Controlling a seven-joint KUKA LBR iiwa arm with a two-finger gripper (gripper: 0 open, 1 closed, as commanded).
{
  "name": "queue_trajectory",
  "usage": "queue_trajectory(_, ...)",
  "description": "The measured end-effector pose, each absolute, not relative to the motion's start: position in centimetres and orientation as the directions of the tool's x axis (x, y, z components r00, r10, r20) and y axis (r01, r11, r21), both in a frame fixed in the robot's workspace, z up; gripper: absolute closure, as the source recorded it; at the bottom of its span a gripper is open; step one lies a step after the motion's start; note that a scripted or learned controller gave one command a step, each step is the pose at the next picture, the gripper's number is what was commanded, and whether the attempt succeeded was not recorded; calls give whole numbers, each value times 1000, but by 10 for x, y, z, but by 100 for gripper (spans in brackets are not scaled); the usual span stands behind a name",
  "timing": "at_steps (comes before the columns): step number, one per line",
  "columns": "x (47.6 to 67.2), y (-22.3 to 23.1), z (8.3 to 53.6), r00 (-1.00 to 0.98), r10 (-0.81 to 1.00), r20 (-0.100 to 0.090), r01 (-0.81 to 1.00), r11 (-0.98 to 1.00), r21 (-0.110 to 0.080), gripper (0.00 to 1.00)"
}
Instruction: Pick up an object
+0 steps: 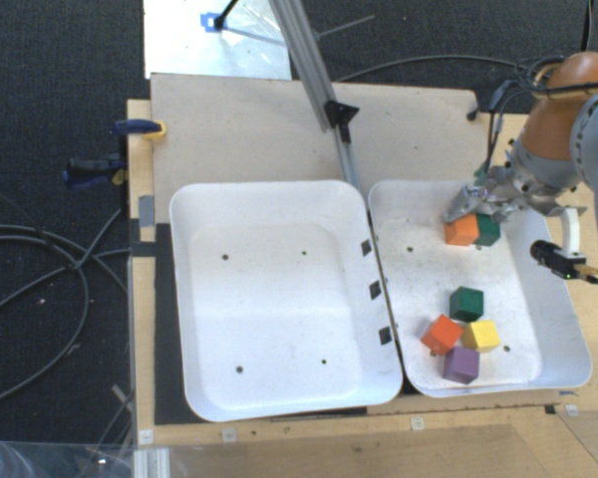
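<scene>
From my seat I see the arm (pixel 568 118) reaching in from the right, with the gripper (pixel 475 207) low over the far part of the right bin (pixel 558 361). Right under its tip sit an orange block (pixel 461 231) and a dark green block (pixel 488 231), side by side and touching, the orange one on the left. The grey tip overlaps the tops of both, so I cannot tell whether the pincer is open, closed or gripping either block. Nearer the front of the same bin, well apart from the gripper, is a cluster of four: a green cube (pixel 466 303) at the back, a second orange cube (pixel 442 335) to its front left, a yellow cube (pixel 481 336) beside that, and a purple cube (pixel 460 363) in front. The left bin (pixel 194 207) lies just beside the right one.
</scene>
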State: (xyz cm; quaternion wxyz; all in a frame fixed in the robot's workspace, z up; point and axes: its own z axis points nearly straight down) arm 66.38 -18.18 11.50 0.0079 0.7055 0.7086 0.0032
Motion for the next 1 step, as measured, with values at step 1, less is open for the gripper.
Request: queue_trajectory(1, 657, -190, 111, -10, 1000, -11, 1000, 10, 21, 0)
